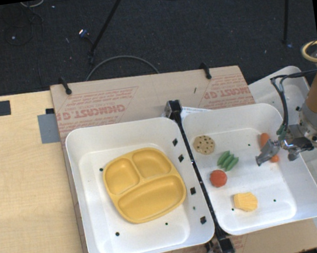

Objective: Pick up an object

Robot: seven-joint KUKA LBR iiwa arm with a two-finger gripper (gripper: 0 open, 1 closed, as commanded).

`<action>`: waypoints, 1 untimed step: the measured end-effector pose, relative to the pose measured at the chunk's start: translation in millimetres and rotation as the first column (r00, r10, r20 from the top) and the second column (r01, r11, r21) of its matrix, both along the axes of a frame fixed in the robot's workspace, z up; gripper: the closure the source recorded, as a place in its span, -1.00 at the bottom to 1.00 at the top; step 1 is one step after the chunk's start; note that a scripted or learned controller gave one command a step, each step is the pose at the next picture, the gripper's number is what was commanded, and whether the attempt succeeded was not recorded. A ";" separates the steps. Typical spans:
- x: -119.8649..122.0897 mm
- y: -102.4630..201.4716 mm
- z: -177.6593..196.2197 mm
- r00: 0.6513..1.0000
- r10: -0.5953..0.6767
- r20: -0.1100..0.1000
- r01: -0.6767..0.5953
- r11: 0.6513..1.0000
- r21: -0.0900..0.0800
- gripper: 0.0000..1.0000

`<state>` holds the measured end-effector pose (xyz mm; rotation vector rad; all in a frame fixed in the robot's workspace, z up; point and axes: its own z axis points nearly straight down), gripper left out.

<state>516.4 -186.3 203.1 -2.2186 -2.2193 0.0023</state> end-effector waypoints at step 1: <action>3.7 6.3 -61.7 1.000 0.000 -0.005 0.000 1.000 0.002 -1.00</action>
